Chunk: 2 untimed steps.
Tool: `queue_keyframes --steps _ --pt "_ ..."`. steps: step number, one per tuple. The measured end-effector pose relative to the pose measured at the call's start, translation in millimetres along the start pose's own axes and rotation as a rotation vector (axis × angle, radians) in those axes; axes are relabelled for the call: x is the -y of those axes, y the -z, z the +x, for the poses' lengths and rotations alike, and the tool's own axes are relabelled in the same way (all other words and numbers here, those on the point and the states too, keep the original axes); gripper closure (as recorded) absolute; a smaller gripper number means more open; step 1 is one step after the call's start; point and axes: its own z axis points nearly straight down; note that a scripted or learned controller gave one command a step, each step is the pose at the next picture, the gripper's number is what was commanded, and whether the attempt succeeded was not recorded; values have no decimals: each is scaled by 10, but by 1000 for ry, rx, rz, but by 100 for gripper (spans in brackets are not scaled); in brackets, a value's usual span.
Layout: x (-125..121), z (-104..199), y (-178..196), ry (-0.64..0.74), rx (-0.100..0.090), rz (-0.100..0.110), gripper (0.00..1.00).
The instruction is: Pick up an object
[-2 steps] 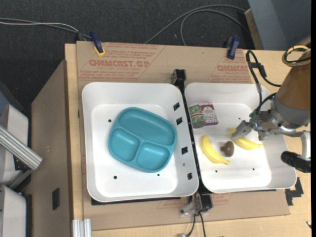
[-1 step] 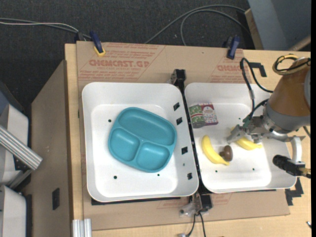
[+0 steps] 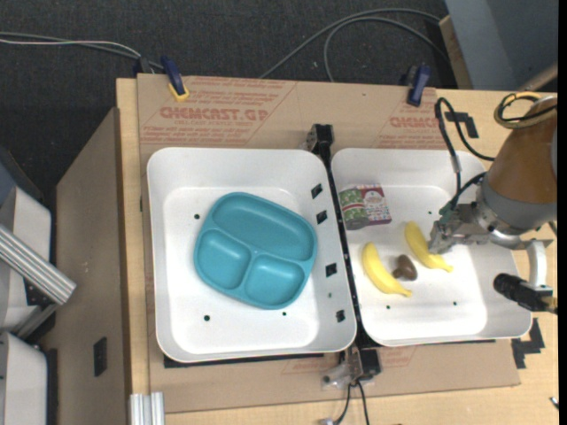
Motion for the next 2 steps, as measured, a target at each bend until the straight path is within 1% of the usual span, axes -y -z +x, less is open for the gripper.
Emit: queue_keyframes --steps 1,2 --pt "-97 -36 482 1 0 -1 100" --pt "-112 -37 1018 2 0 -1 100"
